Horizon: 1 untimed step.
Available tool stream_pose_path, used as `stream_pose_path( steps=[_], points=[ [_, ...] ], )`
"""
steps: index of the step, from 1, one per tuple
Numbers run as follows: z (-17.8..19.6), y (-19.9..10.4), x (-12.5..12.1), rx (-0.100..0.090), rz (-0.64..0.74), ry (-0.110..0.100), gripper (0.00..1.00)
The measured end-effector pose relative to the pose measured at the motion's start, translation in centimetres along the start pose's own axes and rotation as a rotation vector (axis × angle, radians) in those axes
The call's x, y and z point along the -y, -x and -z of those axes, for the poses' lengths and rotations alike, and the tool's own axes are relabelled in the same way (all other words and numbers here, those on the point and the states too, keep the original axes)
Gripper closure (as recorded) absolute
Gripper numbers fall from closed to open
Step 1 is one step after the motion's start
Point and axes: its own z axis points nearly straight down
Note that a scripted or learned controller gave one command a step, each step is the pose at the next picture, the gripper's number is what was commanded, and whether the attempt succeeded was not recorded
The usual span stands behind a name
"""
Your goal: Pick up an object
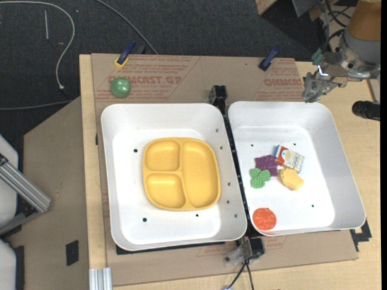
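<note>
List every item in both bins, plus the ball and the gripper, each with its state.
Yellow tray: flat in left bin, compartments bare.
Purple toy: lying in right bin, touching green toy.
Green toy: lying in right bin.
Carton: on its side, right bin.
Yellow block: lying beside carton.
Red disc: at right bin's near rim.
Green ball: on cardboard, outside bins.
Gripper: above right bin's far corner, holding nothing visible.

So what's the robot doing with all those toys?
The robot arm is trying to pick up a toy. At this moment its end effector hangs over the far corner of the right bin, holding nothing. The toys lie together in that bin: a purple piece, a green piece, a yellow piece, a small carton and a red-orange round one near the front rim. The left bin holds a yellow divided plate. A green ball sits outside on the board.
</note>
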Motion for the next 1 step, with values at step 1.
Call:
stream_pose_path(
  steps=[1],
  points=[
    [-0.90,-6.31,0.44,-0.004,0.004,-0.010,1.00]
  ],
)
